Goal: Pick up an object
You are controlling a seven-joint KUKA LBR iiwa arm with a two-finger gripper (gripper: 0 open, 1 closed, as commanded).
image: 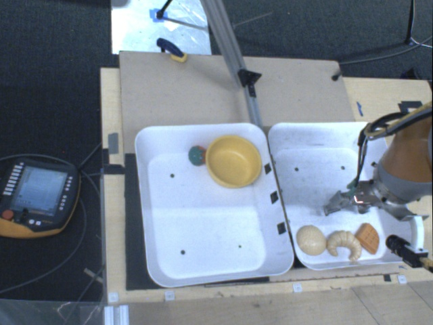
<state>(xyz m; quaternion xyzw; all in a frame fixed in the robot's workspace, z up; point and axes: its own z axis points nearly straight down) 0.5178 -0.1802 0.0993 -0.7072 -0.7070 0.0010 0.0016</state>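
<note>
In the right bin (311, 147), three things lie in a row by the near wall: a cream egg-shaped piece (311, 240), a pale croissant (345, 244) and an orange-brown waffle-like piece (368, 237). My gripper (340, 202) hangs over the right bin, just behind the croissant and the waffle piece, and I see nothing held in it. The arm's orange band (406, 156) is at the right edge. In the left bin (196, 249), a yellow bowl (233, 161) rests near the far wall with a small green and red ball (197, 155) touching its left side.
A slanted metal pole (230, 46) crosses the brown board behind the bins. A teach pendant (37, 196) lies on the dark floor to the left. A black part (404, 249) of the arm juts over the right bin's near right corner.
</note>
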